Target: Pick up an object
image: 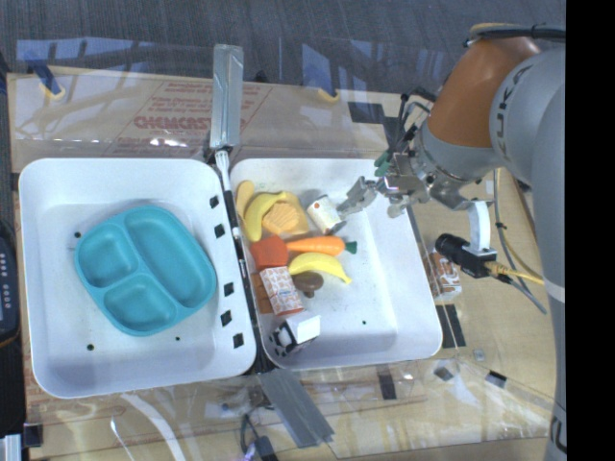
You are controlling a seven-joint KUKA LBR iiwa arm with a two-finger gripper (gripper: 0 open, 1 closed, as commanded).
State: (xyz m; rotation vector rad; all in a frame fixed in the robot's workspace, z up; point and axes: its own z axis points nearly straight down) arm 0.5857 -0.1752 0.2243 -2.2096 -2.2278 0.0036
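Note:
My gripper (357, 196) hangs over the upper middle of the right bin (389, 301), reaching in from the right. Just to its left, a small white cylinder (325, 211) lies against the pile, very close to the gripper tip. The pile on the bin's left side holds two yellow bananas (252, 209), a bread slice (281, 219), an orange carrot (315, 246), a third banana (325, 269), an orange block (269, 253) and a printed carton (280, 291). A small white block (298, 331) sits at the front edge.
The left bin (48, 286) holds a blue divided plate (144, 269). A ridge with black clips (231, 257) separates the two bins. The arm's grey body and orange band (480, 84) fill the upper right, with cables (480, 257) beside the right bin.

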